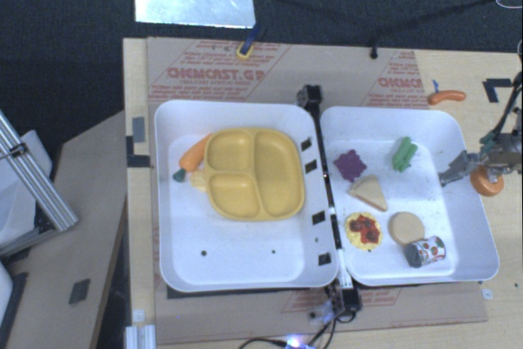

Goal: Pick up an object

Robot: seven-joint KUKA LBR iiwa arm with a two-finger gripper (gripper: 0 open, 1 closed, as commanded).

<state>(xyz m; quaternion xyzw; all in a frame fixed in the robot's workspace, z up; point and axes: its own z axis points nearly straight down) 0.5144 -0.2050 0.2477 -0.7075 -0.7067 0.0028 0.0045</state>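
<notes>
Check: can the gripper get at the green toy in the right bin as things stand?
Probably yes. The gripper sits at the right bin's right wall, and the green toy lies just left of it on bare floor, apart from the purple piece and the wedge.

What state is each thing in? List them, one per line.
yellow divided plate: flat in the left bin, compartments bare.
toy carrot: lying at the plate's left edge.
purple toy: lying in the right bin.
green toy: lying in the right bin.
cheese wedge: lying flat.
pizza piece: flat, topping up.
tan round piece: lying flat.
small can: on its side.
gripper: at the right bin's right edge, holding nothing visible.
</notes>
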